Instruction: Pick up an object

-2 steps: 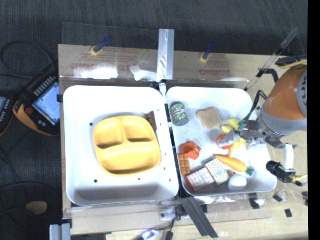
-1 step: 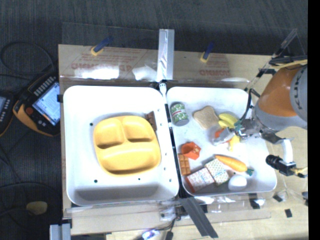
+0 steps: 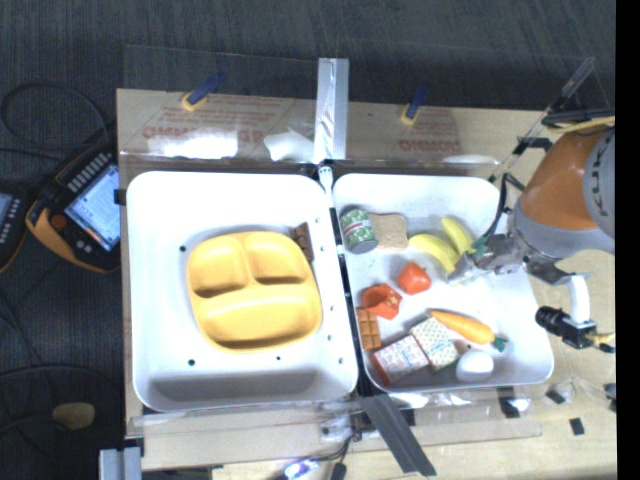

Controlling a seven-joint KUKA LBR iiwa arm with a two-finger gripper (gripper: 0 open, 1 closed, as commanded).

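Banana [image 3: 436, 249] apparently touching jaws

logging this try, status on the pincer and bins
Pincer low at right bin right side, nothing seen held. Bananas right beside it. Tomato, carrot close by. Yellow tray in left bin.
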